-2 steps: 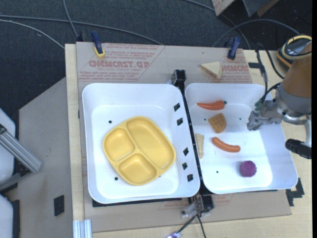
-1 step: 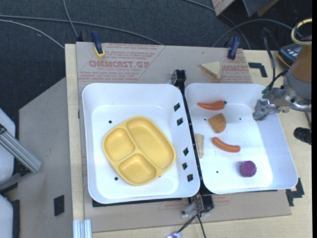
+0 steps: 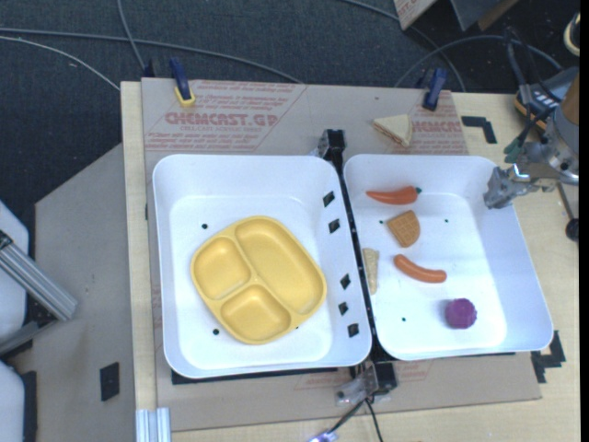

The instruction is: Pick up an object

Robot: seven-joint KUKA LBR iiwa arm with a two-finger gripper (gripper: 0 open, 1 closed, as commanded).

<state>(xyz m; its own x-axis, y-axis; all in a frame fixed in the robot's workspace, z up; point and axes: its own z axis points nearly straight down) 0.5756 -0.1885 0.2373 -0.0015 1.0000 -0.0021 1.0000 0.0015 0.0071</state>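
Claw point(image 3: 498, 191) hovers over the right bin's point(image 3: 525, 274) upper right rim; whether it is spread or pressed together cannot be told. Far to its left lies a yellow tray point(image 3: 259, 279). Nearer, left of it, a chili point(image 3: 393, 194), cracker point(image 3: 403, 228), sausage point(image 3: 421, 269); below it, a purple ball point(image 3: 461, 313).

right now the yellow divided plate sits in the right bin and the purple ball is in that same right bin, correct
Not quite. The camera view shows the yellow divided plate in the left bin, not the right one. The purple ball is indeed in the right bin.
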